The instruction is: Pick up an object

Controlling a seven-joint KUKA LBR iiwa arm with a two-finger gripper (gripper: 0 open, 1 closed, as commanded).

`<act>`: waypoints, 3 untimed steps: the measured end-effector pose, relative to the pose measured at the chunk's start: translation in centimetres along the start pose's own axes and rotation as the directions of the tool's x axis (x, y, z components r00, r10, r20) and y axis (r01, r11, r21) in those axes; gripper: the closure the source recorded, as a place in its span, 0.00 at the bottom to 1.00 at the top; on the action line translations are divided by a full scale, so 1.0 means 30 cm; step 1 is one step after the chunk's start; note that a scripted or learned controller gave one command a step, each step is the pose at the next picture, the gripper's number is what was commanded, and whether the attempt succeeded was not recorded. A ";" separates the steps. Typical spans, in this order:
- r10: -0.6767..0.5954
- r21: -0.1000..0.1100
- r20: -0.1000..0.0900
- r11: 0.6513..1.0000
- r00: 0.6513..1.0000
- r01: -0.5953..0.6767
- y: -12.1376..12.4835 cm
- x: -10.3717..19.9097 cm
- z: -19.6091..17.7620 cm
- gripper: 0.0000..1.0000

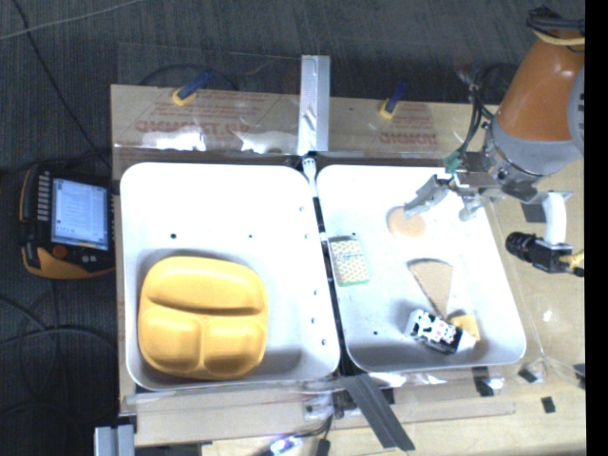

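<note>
A: Our gripper [445,198] hangs over the far end of the right bin [505,293], fingers spread apart with nothing between them.

B: Agreed, released and empty. Just beneath and a little ahead of the jaws we see a small round tan disc [407,224] lying flat on the bin floor, probably the nearest candidate.

A: Farther out, toward the bin's near side, lies a tan wedge [436,276], and beyond that a black-and-white packet [435,331] touching a small yellow piece [465,326] in the corner.

B: Off toward the divider sits a green patterned card [349,261]. Well apart, in the left bin [209,183], rests the large yellow moulded block [201,312].

A: We judge the flat pieces hard to pinch; the packet stands up more, so it may suit our open jaws better.
</note>
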State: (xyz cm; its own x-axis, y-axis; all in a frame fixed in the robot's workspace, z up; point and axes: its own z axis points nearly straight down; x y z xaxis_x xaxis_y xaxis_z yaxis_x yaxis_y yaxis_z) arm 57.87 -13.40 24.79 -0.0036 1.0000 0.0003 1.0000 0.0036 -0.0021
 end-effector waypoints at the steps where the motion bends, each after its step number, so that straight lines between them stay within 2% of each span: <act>1: 0.000 0.000 0.000 1.000 1.000 0.000 0.000 0.000 0.000 0.00; 2: -0.007 0.002 0.000 1.000 1.000 0.007 -0.044 -0.148 0.412 0.00; 3: -0.094 -0.027 0.017 0.995 0.995 0.095 -0.078 -0.141 0.503 0.00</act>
State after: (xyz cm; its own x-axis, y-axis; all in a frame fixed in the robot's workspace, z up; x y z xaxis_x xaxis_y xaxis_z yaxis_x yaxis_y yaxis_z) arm 55.51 -17.64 9.69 -0.0979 0.9951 -0.0170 0.9948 0.0983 0.0251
